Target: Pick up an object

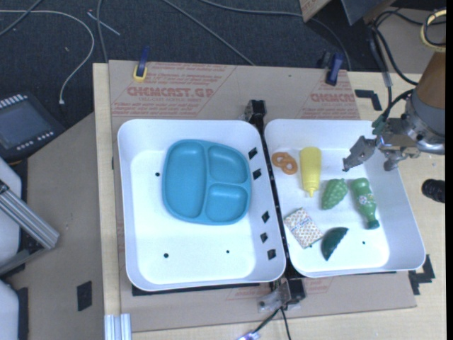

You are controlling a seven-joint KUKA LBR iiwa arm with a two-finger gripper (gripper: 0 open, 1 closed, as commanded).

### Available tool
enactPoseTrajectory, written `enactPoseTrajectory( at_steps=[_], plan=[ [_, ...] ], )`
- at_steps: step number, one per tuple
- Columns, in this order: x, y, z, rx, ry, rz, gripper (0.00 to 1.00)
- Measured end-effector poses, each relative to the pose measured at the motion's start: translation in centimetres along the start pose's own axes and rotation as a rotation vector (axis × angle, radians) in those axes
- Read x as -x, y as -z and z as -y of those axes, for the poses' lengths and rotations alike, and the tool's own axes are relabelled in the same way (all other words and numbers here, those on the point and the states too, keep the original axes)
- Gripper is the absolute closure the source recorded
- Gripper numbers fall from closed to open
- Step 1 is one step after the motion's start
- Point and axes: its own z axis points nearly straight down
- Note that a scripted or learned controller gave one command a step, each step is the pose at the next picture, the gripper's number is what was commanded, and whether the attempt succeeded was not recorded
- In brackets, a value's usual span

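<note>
The right bin [396, 253] holds a pretzel [285, 162], a yellow bottle [310, 169], a green bumpy fruit [334, 193], a green bottle [365, 202], a small patterned packet [304, 227] and a dark green wedge [333, 241]. My gripper [372, 157] hangs over the bin's far right part, above and just beyond the green bottle. Its two fingers stand apart, open, with nothing between them.
A blue divided plate [207, 181] lies in the left bin [141, 246]. Black clips run along the divider between the bins [265, 190]. Cables cross the dark floor at the back. The arm's wrist [432, 112] enters from the right.
</note>
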Motion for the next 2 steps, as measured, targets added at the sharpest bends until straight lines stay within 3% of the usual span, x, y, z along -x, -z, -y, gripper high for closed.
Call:
enactPoseTrajectory(
  at_steps=[1, 2],
  plan=[
    [0.0, 0.6, -0.2, 0.012, 0.003, 0.002, 0.00],
    [-0.2, -5.0, -0.4, 0.006, 0.002, 0.001, 0.00]
  ],
)
